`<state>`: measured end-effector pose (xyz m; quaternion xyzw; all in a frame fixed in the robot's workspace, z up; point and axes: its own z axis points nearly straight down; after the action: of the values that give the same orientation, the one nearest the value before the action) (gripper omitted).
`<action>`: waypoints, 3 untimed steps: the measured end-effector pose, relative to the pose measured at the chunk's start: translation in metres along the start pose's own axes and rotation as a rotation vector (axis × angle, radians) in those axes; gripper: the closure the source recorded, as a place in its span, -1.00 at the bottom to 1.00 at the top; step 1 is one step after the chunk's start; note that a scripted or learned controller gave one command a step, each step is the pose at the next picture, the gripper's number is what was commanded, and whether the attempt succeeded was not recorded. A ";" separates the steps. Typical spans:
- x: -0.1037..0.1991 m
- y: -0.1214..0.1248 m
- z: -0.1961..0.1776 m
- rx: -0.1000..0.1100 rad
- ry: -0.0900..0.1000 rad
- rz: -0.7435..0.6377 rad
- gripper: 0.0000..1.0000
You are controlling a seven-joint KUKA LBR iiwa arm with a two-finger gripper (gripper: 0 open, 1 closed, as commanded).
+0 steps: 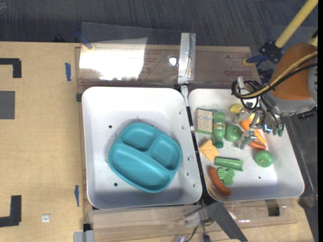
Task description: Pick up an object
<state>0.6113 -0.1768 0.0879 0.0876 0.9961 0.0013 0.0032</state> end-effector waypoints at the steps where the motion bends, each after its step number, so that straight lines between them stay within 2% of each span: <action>1: 0.006 0.033 0.000 0.002 -0.003 -0.033 -1.00; 2: 0.066 -0.005 -0.001 0.004 -0.004 -0.067 -1.00; 3: 0.013 0.057 -0.001 0.002 0.000 0.180 -1.00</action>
<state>0.6085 -0.1188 0.0894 0.1768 0.9842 0.0007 0.0031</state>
